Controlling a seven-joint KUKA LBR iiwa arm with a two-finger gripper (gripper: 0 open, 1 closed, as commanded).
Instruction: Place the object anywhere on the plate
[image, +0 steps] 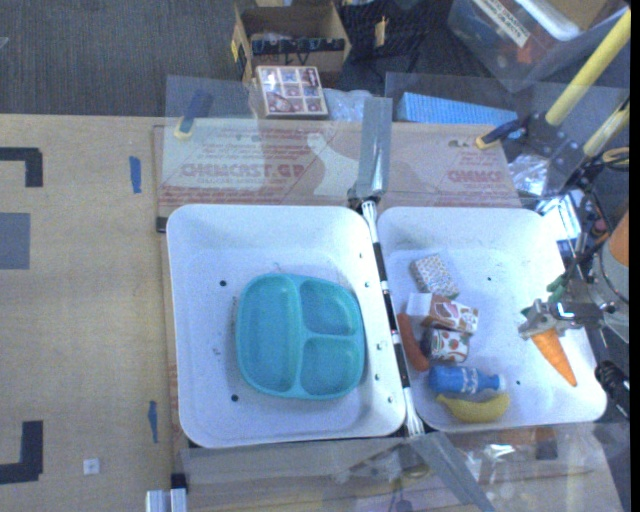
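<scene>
A wooden desk (80, 330) carries two shallow white plastic bins side by side, seen from above at a slant. The robot's metal pincer (547, 322) sits at the right side of the right-hand bin (500, 235), reaching in from the right edge. Its tips meet the wide top end of an orange plastic toy carrot (556, 354), which points down and away from the pincer toward the bin's lower right corner; the pincer looks closed on that top end, though the detail is small.

To the left of the pincer, in the same bin, lies a cluster of small things. Farthest up is a speckled grey and pink block (433, 272). Below it sit a brown and white printed box (452, 316) and a small patterned can (448, 345), with a thin red-orange stick (411, 341) just beside them at the bin's left wall. Lower still are a blue toy bottle lying on its side (465, 380) and a yellow toy banana (474, 404), close together.

Well to the left of the pincer, in the left-hand bin (200, 250), rests a teal plastic plate with three compartments (299, 336). The carrot is well apart from it
</scene>
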